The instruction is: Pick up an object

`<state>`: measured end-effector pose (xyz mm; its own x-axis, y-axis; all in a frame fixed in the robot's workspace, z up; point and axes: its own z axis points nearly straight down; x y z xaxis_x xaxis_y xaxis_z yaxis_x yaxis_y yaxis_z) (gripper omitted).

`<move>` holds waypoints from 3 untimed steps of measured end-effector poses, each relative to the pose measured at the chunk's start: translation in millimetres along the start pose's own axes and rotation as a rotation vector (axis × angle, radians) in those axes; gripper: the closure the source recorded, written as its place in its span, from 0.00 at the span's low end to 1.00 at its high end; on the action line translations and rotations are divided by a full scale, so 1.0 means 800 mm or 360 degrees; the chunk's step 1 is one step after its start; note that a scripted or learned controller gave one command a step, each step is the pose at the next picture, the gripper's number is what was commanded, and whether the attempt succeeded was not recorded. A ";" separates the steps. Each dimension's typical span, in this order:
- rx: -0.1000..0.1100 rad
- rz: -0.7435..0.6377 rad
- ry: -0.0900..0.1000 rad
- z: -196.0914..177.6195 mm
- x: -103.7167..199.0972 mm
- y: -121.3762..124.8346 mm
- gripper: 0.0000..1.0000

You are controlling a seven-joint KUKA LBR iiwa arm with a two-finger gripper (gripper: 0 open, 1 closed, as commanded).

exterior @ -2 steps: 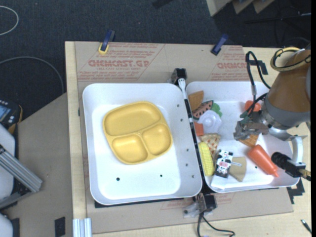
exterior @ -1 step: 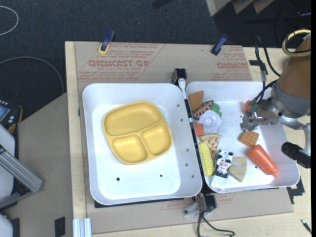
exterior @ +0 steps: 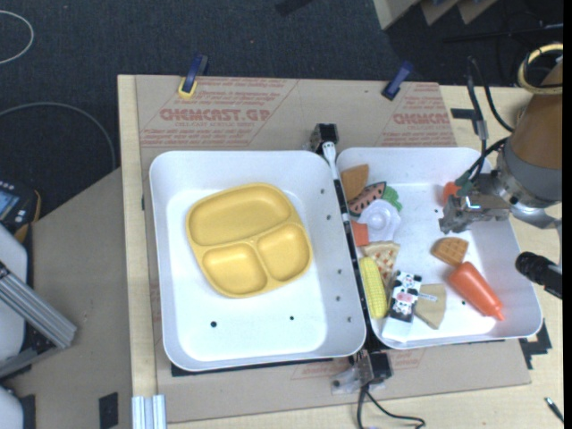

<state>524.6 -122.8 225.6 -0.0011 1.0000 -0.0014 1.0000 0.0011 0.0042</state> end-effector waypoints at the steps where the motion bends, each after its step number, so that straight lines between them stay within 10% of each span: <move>1: 0.0011 -0.0006 0.0006 0.011 0.073 -0.003 1.00; 3: 0.0013 -0.0008 0.0005 0.009 0.216 -0.006 1.00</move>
<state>519.7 50.3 218.3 -0.0059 1.0000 0.0020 1.0000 0.0059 -0.0036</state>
